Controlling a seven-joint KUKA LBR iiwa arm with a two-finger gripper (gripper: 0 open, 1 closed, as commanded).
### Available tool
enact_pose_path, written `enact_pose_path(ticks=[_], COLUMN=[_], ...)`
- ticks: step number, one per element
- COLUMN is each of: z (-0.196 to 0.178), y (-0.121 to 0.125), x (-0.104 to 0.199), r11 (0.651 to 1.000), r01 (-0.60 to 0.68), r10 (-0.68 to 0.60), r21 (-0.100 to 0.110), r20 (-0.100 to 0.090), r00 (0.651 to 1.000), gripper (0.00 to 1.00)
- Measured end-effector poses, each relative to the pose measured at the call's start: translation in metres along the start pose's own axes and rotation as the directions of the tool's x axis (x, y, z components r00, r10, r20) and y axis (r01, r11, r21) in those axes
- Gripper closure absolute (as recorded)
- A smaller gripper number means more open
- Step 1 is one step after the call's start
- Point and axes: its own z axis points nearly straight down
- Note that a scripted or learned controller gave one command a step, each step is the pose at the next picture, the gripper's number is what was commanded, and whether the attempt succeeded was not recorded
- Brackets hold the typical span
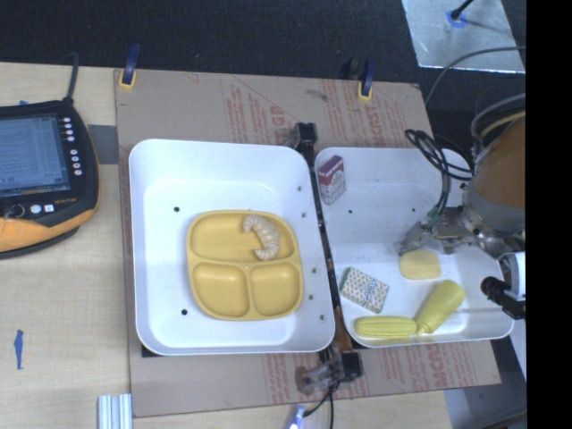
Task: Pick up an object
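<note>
My gripper (pixel 436 237) hangs low over the right bin (pixel 384 172), near its right side, just above and touching the edge of a pale yellow flat piece (pixel 419 265). A yellow elongated object (pixel 440 305) lies below that piece, and a corn cob (pixel 386 328) rests along the bin's front wall. A patterned packet (pixel 364 289) lies left of them. A small red and white carton (pixel 332 179) stands at the bin's back left. Nothing shows as held in the gripper.
The left bin (pixel 156 239) bears a yellow divided plate (pixel 243 275) with a pale curled shrimp-like item (pixel 263 236) in its top compartment. A tablet pendant (pixel 40 172) lies on the bench at the far left. Black cables (pixel 438 155) loop above the gripper.
</note>
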Motion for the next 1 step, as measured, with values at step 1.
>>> enact_pose_path(ticks=[1], z=[-0.0001], y=[-0.0234], x=[0.0038], r11=[1.000], r01=[0.000], r10=[0.000], r21=[0.000], r20=[-0.001], r00=[1.000], gripper=[0.00])
